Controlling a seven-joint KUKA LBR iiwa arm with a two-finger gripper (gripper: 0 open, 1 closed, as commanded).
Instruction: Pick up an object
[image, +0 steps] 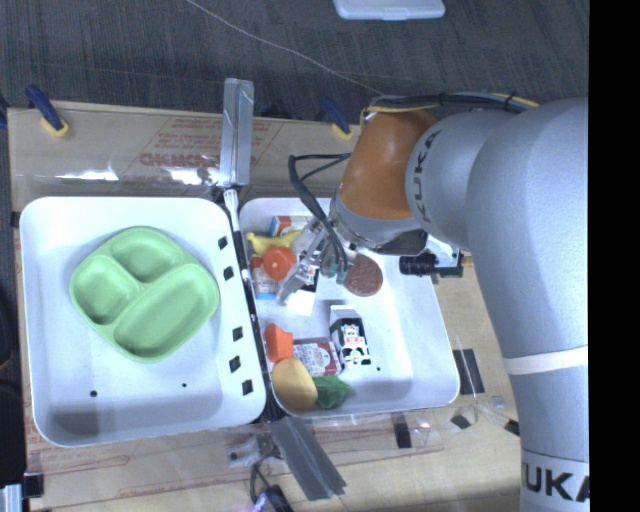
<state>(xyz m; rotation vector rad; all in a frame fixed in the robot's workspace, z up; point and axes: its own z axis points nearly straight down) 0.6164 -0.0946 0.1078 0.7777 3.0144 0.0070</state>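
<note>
My gripper (305, 268) hangs low over the upper left part of the right bin (430, 340), just right of a red-orange round object (275, 263) and a yellow item (264, 243). Its metal fingers point down-left among the clutter; nothing shows clearly between them. A brown disc (364, 277) lies just right of the gripper. Lower in the bin sit a small black-and-white box (349, 342), an orange piece (277, 341), a red-and-white packet (316, 355), a yellow potato-like object (293, 383) and a green leafy item (331, 391).
The left bin (60, 400) holds a green divided plate (145, 290). A divider wall with black clips (243, 320) runs between the bins. The arm's grey body and orange band (385, 170) cover the right bin's upper right. Cables loop near the wrist.
</note>
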